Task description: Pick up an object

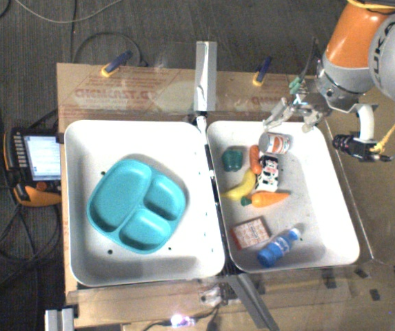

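My gripper (292, 121) hangs over the far edge of the right bin (335, 205), its two fingers spread open with nothing between them. Just below it lies a silver and red can (275, 143). Nearer the bin's middle sit a green block (232, 158), an orange-red piece (254, 158), a black and white cow toy (269, 173), a banana (241, 185) and a carrot (269, 198). A reddish box (251, 232) and a blue bottle (278, 247) lie near the front.
The left bin (80, 150) holds a teal divided plate (138, 204). A metal post (205, 78) stands behind the seam between the bins. A handheld pendant (35, 164) lies left of the bench.
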You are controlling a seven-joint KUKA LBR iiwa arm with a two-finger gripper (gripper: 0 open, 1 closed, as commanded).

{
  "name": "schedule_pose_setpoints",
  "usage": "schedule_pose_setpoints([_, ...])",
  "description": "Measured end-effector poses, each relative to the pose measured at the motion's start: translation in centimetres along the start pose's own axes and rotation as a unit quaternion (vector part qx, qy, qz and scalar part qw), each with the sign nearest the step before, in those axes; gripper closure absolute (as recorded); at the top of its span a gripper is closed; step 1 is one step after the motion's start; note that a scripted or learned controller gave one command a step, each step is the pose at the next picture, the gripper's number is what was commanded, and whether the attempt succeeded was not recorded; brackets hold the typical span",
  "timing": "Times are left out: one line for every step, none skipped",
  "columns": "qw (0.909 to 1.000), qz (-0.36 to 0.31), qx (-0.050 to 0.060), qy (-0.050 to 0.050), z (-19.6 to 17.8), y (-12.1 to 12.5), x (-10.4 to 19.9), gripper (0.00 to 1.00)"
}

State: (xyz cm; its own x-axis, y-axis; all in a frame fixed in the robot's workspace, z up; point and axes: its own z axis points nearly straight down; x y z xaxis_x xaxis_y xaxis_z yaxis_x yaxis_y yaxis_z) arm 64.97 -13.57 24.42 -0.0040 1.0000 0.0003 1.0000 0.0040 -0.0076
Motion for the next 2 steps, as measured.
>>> schedule_pose_setpoints([0.9964,-0.085,0.0,0.0,13.7,-1.3,-0.5,0.0])
schedule_pose_setpoints([0.9947,-0.102,0.014,0.005,15.5,0.5,-0.6,0.0])
